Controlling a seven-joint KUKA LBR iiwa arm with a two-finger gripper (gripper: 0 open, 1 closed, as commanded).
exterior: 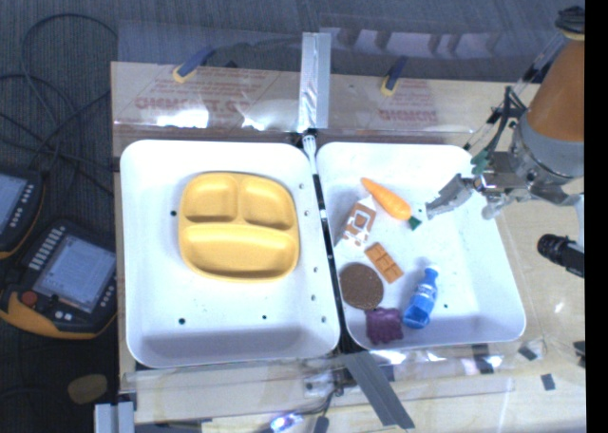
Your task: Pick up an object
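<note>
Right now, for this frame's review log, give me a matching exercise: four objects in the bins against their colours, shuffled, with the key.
Things:
1. divided plate
2. carrot
3. bottle
4. round disc

Colours:
A. blue
B. brown
C. yellow
D. orange

Pairs: 1-C, 2-D, 3-A, 4-B

A robotics lab: 2 white bins (142, 327) on a bench, teach pendant (59, 279), floor cables (57, 89).
</note>
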